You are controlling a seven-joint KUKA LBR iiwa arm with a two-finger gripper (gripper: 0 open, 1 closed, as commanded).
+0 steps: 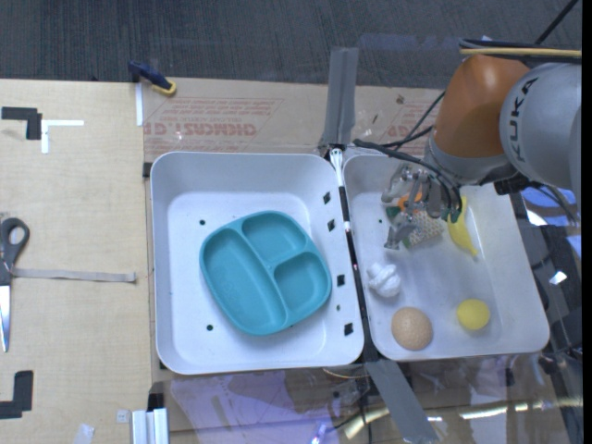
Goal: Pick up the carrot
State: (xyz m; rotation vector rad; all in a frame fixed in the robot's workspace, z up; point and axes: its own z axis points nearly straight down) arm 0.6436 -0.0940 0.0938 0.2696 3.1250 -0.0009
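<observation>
Gripper point(416, 213) is lowered at the right bin's point(518, 336) twelve o'clock end; its grip cannot be told.
No carrot can be made out with certainty; orange is glimpsed at the gripper, a yellow piece point(462, 233) at its three o'clock.

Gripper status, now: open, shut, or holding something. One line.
Gripper: cannot tell; it is low in the right bin, with something orange and green at it.

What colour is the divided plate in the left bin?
Teal blue; the divided plate shows plainly in the camera view from above.
</observation>
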